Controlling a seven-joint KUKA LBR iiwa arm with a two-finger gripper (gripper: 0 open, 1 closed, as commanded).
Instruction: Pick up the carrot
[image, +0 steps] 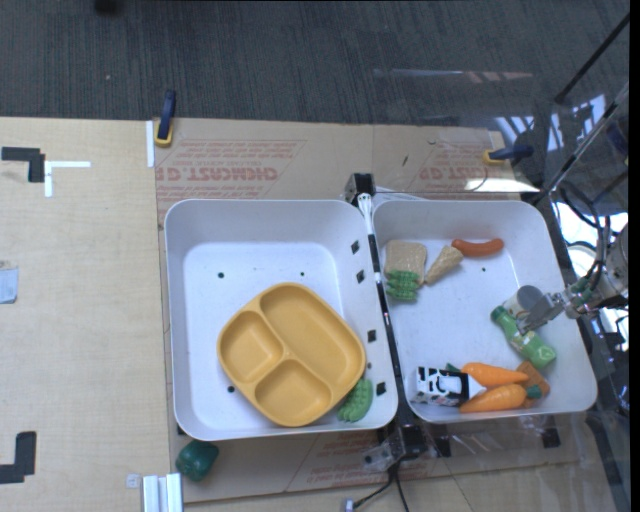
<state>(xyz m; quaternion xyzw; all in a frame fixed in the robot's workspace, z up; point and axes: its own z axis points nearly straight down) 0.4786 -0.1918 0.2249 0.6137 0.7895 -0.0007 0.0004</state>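
Observation:
Two orange carrots lie side by side at the front of the right bin (560, 262): one carrot (492, 374) just behind the other carrot (494, 399), their green tops pointing right. My gripper (529, 301) reaches in from the right edge and hangs over the bin's right side. It is behind the carrots and apart from them, just above a light green vegetable (524, 336).
The right bin also holds a bread slice (405, 256), a green bean bundle (402, 287), a tan wedge (445, 263), a red sausage (478, 246) and a black-and-white item (439, 385). The left bin holds a yellow divided plate (290, 352) and a pea pod (356, 400). A green pepper (197, 458) lies outside.

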